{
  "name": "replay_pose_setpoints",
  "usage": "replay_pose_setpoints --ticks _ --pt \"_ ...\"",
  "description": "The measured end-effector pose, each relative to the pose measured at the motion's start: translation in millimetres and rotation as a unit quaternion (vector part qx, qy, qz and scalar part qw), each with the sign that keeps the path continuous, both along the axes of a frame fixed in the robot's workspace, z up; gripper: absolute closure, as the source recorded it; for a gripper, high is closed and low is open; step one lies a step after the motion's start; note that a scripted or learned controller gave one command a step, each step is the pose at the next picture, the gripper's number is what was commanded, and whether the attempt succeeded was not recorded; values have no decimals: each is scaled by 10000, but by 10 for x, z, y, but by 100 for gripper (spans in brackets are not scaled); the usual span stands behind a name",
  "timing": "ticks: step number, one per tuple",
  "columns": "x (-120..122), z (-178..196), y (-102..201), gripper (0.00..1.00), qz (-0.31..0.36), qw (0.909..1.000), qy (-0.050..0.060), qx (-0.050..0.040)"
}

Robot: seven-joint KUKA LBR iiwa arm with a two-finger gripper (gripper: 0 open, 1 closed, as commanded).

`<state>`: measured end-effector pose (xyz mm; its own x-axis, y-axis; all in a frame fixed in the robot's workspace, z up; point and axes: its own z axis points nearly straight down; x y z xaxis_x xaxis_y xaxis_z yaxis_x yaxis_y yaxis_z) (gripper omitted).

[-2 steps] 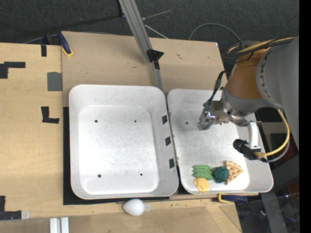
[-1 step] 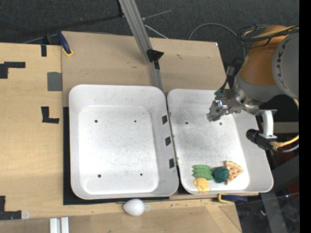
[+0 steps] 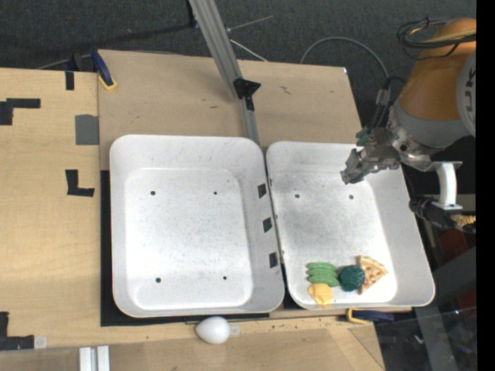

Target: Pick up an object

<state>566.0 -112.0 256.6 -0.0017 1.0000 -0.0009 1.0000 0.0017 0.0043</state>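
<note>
Hand (image 3: 354,170) over right bin (image 3: 402,207) far end – grip state unclear; toys (image 3: 344,274) clustered near corner, well apart

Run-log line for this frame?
gripper: above right bin's far end | toys: clustered, near corner | grasp: none seen

One fixed overhead camera looks slantwise down on both bins (image 3: 267,161).

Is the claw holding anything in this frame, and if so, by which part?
Nothing shows in the claw; it hangs above the right bin's far end. The toys lie at that bin's near edge, apart from it.
</note>
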Motion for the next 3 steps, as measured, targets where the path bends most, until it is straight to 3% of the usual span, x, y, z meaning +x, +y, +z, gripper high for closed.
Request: replay_pose_setpoints --ticks 1,3 --pt "6 269 3 100 0 10000 11 2" --pt "127 149 1137 100 26 10000 29 12"
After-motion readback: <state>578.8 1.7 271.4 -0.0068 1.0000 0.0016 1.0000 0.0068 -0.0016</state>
